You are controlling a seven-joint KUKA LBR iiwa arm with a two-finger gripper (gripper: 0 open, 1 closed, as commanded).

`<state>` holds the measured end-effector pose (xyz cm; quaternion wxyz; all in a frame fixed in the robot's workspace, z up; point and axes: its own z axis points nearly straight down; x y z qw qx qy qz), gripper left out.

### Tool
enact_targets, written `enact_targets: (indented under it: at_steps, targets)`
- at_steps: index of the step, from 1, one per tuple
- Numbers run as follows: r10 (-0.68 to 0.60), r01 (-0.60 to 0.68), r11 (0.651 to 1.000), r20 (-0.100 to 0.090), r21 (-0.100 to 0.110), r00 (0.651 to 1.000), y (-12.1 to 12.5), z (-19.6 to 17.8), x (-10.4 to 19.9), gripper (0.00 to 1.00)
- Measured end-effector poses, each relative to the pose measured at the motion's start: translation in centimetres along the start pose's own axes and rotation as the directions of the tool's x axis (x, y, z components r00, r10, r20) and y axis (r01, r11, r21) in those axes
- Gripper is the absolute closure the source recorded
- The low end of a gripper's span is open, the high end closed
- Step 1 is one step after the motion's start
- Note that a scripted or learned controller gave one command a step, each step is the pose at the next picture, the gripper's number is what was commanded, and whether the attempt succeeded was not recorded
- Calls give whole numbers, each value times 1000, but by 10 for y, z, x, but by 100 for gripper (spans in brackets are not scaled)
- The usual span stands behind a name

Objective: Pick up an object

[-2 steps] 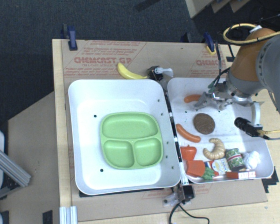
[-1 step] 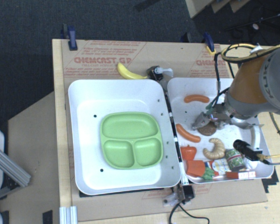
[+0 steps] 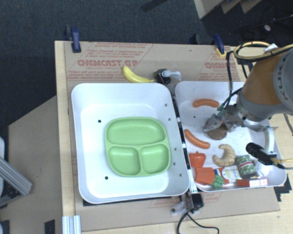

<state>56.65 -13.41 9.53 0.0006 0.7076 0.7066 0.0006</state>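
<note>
Camera view, inspected left to right. Surface (image 3: 112, 57): a brown sheet clamped at its far corners, presumably to keep it from shifting; red print reads "CHEMCAST GP", repeated, with smaller lines below too fine to read. A banana (image 3: 136, 76) lies on the sheet just behind the left bin, outside both bins.

Left bin (image 3: 85, 145): holds one green divided tray (image 3: 136, 146), three compartments, lying flat near the centre. It appears to serve as a possible set-down place.

Right bin (image 3: 278, 178): holds the candidate objects. Far end, a sausage (image 3: 205, 103); along the left wall, a second sausage (image 3: 197, 139), apart from the first. Near end, a red pepper (image 3: 197, 159), a croissant (image 3: 225, 154), a small can (image 3: 244, 165) with a label too small to read, and flat red and white packets (image 3: 244, 181), all crowded together, some touching.

Gripper (image 3: 216, 125): it sits low over a brown rounded item (image 3: 217, 132) in the middle of the right bin, between the two sausages. That item is judged to be the task's target. The fingers are masked by the wrist body and the item itself; I cannot tell how far apart they stand, nor whether they have hold of anything. The item appears to rest on the bin floor, so the pick is judged not yet complete.
</note>
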Motion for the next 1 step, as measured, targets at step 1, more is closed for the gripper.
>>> enact_targets:
  at_steps: [1]
  targets:
    - [-8,8,1000,1,-8,1000,41,-94,62,100]
